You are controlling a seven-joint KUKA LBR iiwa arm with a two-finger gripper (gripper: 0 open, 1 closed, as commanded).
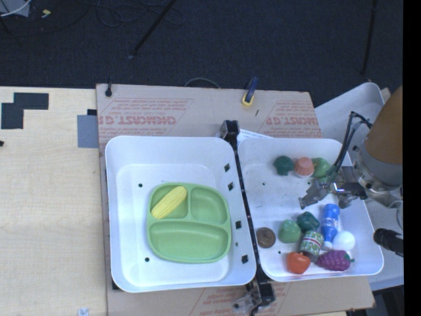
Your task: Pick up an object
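Note:
My gripper [327,195] hangs over the middle right of the right bin [266,183], open, with nothing between its fingers. Just below it stands a blue bottle [330,218] with a white ball [343,241] at its foot. Beside the bottle lie a teal object [307,220], a green pepper [289,230], a small can [311,243], purple grapes [334,261], a red tomato [298,263] and a brown disc [266,237]. At the bin's far side sit a dark green item [284,164], a pink ball [304,166] and a light green item [321,168].
The left bin [125,176] holds a green divided plate [191,239] with a yellow corn cob [168,201] in its upper left compartment. A black divider [238,196] runs between the bins. The arm's orange band [389,130] rises at the right edge.

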